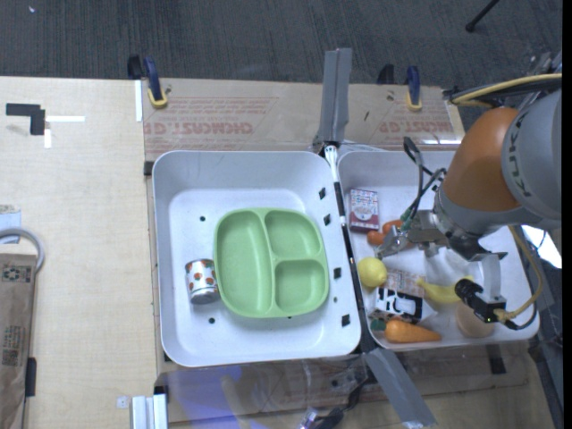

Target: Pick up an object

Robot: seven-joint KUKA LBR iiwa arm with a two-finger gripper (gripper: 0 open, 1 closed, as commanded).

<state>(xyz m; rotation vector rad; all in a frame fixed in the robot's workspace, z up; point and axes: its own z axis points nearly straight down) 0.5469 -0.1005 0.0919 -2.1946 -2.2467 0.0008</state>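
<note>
Camera view: round, glossy yellow lemon (371, 270) in right bin (393, 161).

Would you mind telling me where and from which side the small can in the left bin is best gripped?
Grip the small can across its round body, coming straight down from above. It appears to lie on its side on the left bin's floor, close beside the green divided plate. I would set the gripper fingers across its curved sides, along the gap, so neither finger hits the plate.
</note>
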